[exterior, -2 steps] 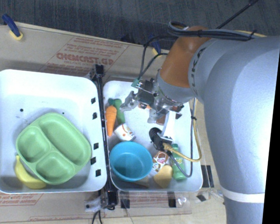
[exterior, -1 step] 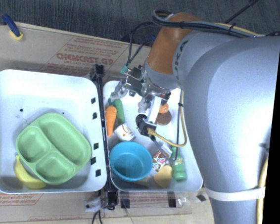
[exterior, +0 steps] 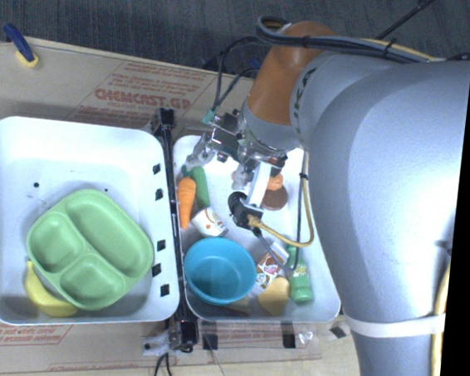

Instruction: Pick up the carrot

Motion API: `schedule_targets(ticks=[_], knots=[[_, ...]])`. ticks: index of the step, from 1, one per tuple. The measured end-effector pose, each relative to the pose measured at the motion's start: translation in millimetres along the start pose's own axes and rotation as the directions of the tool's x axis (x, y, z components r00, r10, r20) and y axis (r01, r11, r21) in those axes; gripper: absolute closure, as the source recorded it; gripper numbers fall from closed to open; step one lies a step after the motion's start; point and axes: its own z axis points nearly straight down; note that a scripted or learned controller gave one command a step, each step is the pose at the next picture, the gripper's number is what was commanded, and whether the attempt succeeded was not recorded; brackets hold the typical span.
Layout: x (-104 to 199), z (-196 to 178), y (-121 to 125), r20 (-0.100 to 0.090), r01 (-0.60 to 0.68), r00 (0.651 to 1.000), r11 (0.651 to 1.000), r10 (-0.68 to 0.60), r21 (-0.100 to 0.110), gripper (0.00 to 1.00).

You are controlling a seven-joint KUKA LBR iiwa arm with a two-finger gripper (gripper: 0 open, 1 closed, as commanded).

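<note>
The carrot (exterior: pixel 185 200) lies in the right bin (exterior: pixel 324 294), close along its left wall, with the thick end toward 12 o'clock and the thin tip toward 6 o'clock. It is probably a toy, so I judge it light, stiff and rather smooth; a grasp across its thicker upper half seems safest, because the tip could slip out. A green vegetable piece (exterior: pixel 199 183) touches it at 1 o'clock, and a small white cup (exterior: pixel 209 222) sits just beside it at 4 o'clock. The blue bowl (exterior: pixel 219 271) is near, at 5 o'clock. The gripper (exterior: pixel 222 152) hangs at 1 o'clock from the carrot; whether its jaws are apart or closed I cannot tell, and nothing is seen between them. The wall leaves little room on the carrot's left side.
</note>
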Motion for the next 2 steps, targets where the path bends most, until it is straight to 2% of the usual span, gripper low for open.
schedule_targets(ticks=[1,2], knots=[[-56.6,94.0,20.9,0.002,0.169,0.986,0.986,-0.169,0.003,0.00],[-55.7,100.0,19.7,-0.002,-0.223,0.975,0.975,0.223,0.000,0.00]])
